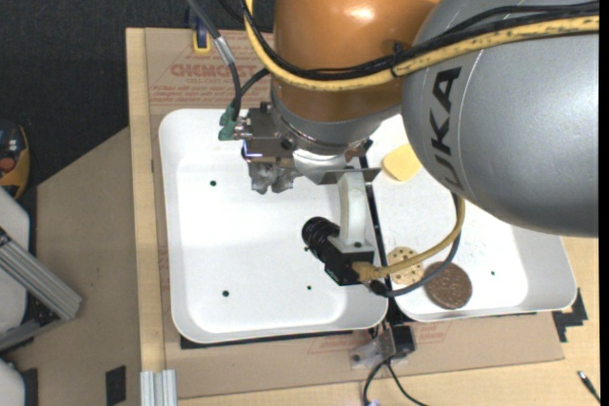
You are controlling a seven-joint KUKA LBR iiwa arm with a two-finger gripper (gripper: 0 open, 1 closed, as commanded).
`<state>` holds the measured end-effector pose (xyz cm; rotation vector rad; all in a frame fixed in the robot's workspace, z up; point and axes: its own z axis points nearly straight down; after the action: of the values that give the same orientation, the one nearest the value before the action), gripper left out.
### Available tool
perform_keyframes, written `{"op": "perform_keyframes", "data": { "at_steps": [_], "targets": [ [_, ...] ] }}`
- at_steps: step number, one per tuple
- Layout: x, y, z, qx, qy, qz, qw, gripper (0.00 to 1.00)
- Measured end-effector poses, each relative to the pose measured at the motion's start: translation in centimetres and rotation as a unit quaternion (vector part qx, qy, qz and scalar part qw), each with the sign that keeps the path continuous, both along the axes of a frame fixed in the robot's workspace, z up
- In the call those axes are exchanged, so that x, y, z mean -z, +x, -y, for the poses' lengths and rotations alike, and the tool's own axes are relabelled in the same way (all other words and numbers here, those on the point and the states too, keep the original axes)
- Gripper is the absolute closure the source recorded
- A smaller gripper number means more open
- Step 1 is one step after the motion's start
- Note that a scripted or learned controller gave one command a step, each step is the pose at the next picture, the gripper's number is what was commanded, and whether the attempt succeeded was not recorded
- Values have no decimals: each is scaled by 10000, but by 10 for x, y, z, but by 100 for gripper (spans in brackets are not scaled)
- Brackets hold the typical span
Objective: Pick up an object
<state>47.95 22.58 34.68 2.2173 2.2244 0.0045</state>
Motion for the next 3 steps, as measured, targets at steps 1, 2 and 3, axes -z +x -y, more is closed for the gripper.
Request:
{"op": "perform_keyframes", "data": {
  "at_steps": [1,2,3],
  "targets": [
    [-10,0,0,-5,2,5,10000,100],
    [34,-1,2,20,-20,-46,10000,100],
    [-54,117,3,27,9,71,10000,100]
  ]
}}
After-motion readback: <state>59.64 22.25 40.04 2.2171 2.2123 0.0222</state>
